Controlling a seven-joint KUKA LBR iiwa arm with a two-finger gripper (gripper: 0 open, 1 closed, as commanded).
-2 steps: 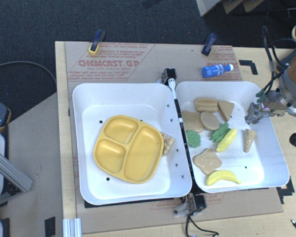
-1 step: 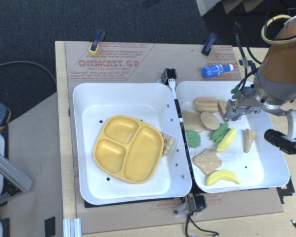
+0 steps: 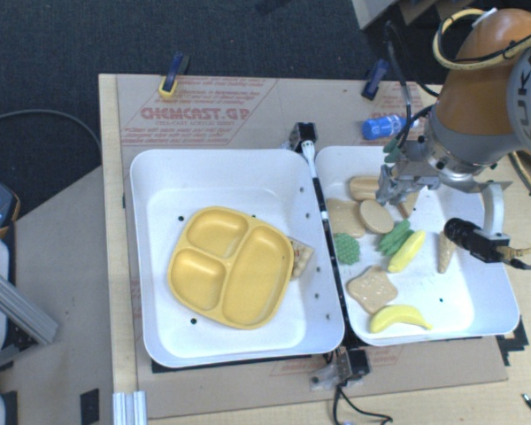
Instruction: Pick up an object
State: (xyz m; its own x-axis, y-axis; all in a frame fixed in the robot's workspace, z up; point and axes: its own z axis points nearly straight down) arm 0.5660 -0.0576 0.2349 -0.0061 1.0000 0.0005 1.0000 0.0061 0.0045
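Found the grey arm's two-finger gripper (image 3: pixel 398 189) well beyond the yellow plastic banana (image 3: pixel 400 319), toward the far side of the right-hand shallow white bin (image 3: pixel 478 312). Could not tell whether it stood open or closed, the wrist's bulk covering that part. Saw nothing held in it.

Counted three tan oval toy pieces beyond the banana and a little to its left: one (image 3: pixel 364 187) just beside the gripper, one (image 3: pixel 377 216) just under it, one (image 3: pixel 342 217) further left. Judged the middle one the likeliest target, being closest below the tool.

Noted, nearer the banana:
- a tan square toast-like slice (image 3: pixel 372 289), just beyond it and left;
- a green leafy plastic piece (image 3: pixel 394 236) touching a yellow oblong plastic piece (image 3: pixel 410 249), straight beyond it;
- a green ridged plastic piece (image 3: pixel 346 248), beyond it and left;
- a tan cone-shaped piece (image 3: pixel 446 253), beyond it and right.

Placed the yellow divided plastic plate (image 3: pixel 232 266) far left of the banana.

Judged the step as the approach or descent onto a piece, with no grasp yet shown. Reckoned the next move called for settling straight down over a single oval, closing across its narrow width, then lifting clear. Feared a miss, the ovals lying flat, low and close together.
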